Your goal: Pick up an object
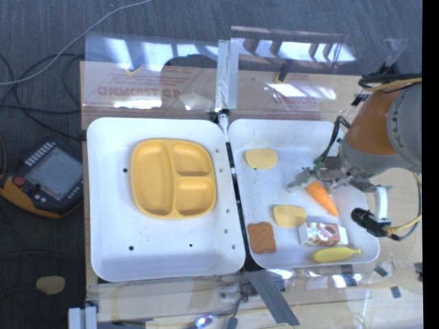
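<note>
My gripper sits low over the carrot in the right bin; fingers spread wide, nothing held. Closing and lifting remain.

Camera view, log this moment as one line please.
arm: over right white bin | gripper: at orange carrot | carrot: lying in bin | lift: not yet

Left bin: a divided tray is set centrally. Right bin: a round chip lies toward the far edge, a carrot mid-right (beneath the gripper), and a cracker, wedge, packet and banana are ranged along the near edge.
</note>
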